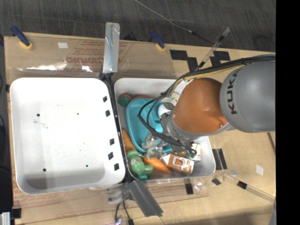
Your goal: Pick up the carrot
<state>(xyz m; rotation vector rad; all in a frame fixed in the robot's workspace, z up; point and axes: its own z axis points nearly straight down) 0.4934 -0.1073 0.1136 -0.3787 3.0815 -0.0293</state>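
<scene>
The carrot (157, 164) lies near the front edge of the right bin (140, 83), orange and pointing right, between a green item and a small carton. My gripper (157, 146) hangs low inside that bin, just above and behind the carrot, largely hidden under the orange wrist band. I cannot see anything held in it.
A teal bowl-like object (140, 121) fills the middle of the right bin. A green vegetable (138, 163) and a long orange piece (127, 139) lie by the bin's left wall. A small orange-and-white carton (182, 163) sits right of the carrot. The left bin (28, 182) stands beside it.
</scene>
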